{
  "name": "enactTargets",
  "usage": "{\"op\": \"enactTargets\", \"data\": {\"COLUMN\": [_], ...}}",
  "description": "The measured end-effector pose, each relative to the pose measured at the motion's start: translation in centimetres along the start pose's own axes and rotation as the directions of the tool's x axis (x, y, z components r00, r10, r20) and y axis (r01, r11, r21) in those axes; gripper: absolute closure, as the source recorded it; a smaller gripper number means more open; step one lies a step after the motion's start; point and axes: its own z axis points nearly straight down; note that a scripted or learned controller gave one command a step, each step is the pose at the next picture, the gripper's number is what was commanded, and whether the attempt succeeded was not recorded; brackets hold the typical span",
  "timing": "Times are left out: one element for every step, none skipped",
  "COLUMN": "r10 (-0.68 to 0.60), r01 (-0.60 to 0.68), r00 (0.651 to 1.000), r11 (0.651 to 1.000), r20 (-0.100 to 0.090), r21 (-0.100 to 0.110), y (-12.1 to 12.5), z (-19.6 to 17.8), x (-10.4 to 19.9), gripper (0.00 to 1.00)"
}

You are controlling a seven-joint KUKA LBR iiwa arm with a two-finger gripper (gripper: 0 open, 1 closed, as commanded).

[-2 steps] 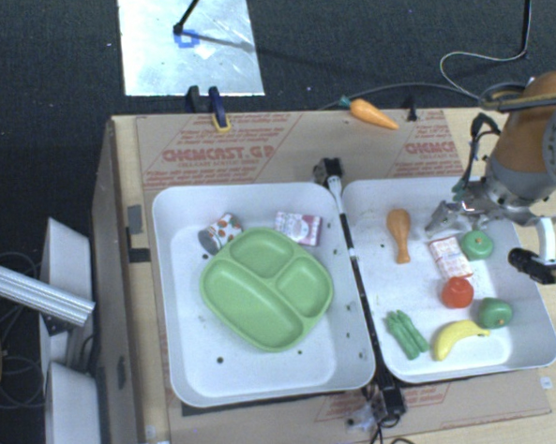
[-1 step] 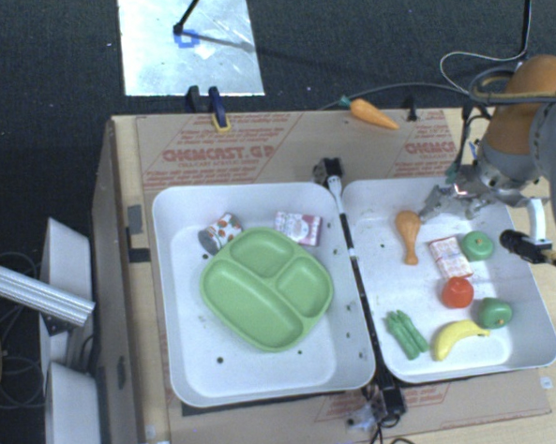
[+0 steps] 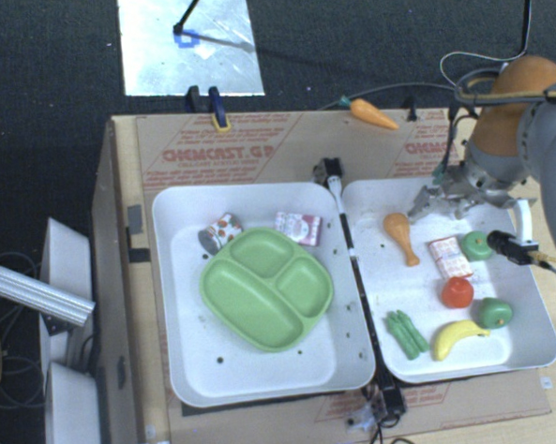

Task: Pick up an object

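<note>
The gripper (image 3: 443,200) hangs above the right bin's (image 3: 385,360) far edge, its opening impossible to judge, and a descent there risks missing the chicken drumstick (image 3: 402,237) lying just nearer.

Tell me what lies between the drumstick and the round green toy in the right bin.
In the camera view, a small red-and-white packet lies between the drumstick and the round green toy, apart from both.
</note>
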Motion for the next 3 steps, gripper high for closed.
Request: {"op": "enactTargets", "data": {"r10": [0.000,0.003,0.001], "r01": [0.000,-0.003,-0.001], "r00": [1.000,1.000,1.000], "r11": [1.000,1.000,1.000], "r20": [0.001,0.001,0.001], "r21": [0.000,-0.001,0.000], "y": [-0.01,-0.01,-0.02], "z": [-0.01,-0.04,0.01], "x": [-0.12,-0.82,0.01], "gripper": [0.00,0.00,0.00]}}
